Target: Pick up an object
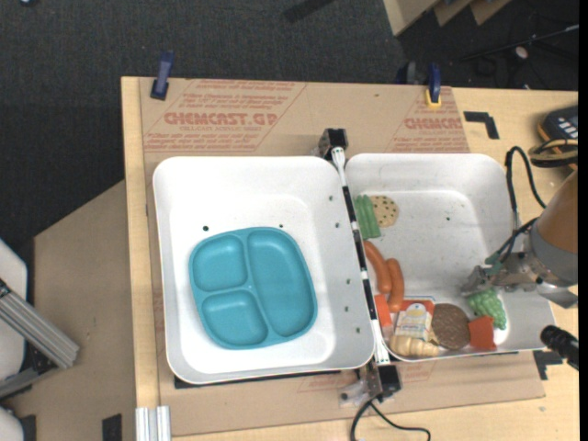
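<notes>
Green toy vegetable (488,307) lies in the right bin (432,175), near its right wall, beside a red block (481,333) — probably light, hard plastic, bumpy, best pinched across its narrow middle. Gripper (491,280) hangs just above it, arm (562,237) reaching in from the right, wrist low — finger state cannot be told.

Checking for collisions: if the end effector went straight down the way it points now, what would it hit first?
Probably the green toy right under the end effector in the right bin; depth is unclear.
</notes>
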{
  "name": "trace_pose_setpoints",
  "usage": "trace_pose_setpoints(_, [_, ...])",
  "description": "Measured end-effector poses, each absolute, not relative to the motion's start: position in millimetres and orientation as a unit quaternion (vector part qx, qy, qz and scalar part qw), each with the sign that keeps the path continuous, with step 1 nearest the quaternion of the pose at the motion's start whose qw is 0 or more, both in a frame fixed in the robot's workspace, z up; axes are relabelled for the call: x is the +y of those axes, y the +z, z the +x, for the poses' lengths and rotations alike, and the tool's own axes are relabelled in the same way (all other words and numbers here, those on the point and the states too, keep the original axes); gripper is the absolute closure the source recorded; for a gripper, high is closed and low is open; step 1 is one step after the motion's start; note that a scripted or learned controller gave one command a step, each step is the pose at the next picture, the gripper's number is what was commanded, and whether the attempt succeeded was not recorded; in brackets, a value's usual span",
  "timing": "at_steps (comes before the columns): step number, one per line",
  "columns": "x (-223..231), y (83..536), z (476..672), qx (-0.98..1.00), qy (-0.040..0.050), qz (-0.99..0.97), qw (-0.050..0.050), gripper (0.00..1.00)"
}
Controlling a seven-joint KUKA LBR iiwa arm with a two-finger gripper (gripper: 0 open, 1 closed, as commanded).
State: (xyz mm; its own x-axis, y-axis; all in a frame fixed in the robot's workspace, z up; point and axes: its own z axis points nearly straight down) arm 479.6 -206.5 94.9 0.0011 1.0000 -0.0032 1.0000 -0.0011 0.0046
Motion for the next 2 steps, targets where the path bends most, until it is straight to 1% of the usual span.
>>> trace_pose_setpoints(1, [-171.2, 159.1, 572.1, 0.71, 0.0034, 0.704, 0.006, 1.0])
trace_pose_setpoints(2, [-149.0, 101.9, 670.8, 0.709, 0.0019, 0.705, 0.003, 1.0])
